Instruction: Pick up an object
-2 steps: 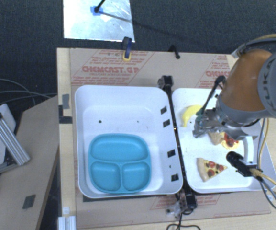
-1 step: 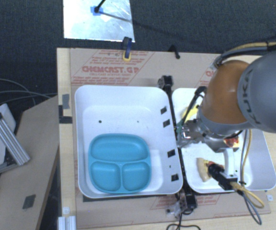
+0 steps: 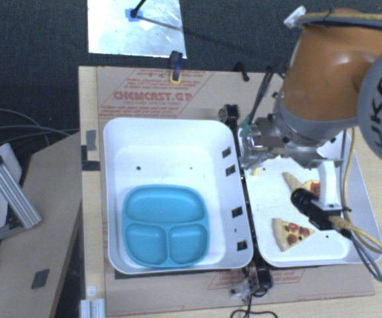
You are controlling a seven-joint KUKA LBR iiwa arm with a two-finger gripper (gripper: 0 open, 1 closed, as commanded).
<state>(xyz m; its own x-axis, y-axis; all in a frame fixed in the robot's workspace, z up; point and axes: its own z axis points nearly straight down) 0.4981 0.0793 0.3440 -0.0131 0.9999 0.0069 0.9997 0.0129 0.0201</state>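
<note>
Two toy pizza slices lie in the right bin [image 3: 330, 249]. One slice [image 3: 290, 232] rests near the bin's front left. The other slice [image 3: 299, 181] sits further back, partly covered by the robot's wrist hardware. My gripper [image 3: 255, 148] hangs over the back left corner of the right bin, close to the wall shared with the left bin. It is apart from both slices, and the bulky grey and orange arm [image 3: 333, 65] above hides much of it. I see nothing held.
The left bin [image 3: 171, 134] holds a blue divided plate [image 3: 166, 224] in its front half. Both bins stand on a cardboard sheet [image 3: 152, 93]. A shiny foil sheet [image 3: 136, 17] lies beyond the bench's far edge.
</note>
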